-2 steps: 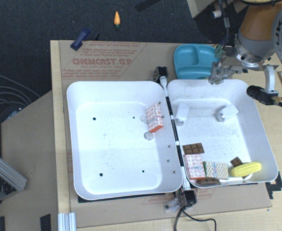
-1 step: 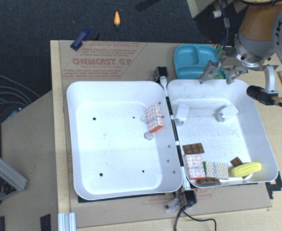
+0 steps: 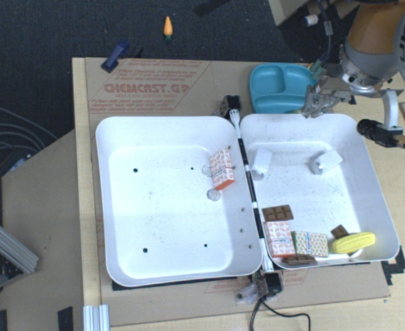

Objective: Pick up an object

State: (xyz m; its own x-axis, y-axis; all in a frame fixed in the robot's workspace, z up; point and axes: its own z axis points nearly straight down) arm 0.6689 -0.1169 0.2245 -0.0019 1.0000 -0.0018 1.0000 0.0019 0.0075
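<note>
Currently the gripper (image 3: 317, 105) hangs over the far rim of the right bin (image 3: 368, 174), beside a blue tray (image 3: 279, 87); whether it is open or closed cannot be told. The nearest graspable things, a yellow banana (image 3: 353, 242) and the small cartons (image 3: 295, 240), lie at that bin's near edge, well apart from it. The banana's long axis runs roughly left-right.

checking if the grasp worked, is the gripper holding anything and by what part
Nothing is held. The gripper hangs over the back rim of the right bin, with nothing between its fingers.
</note>
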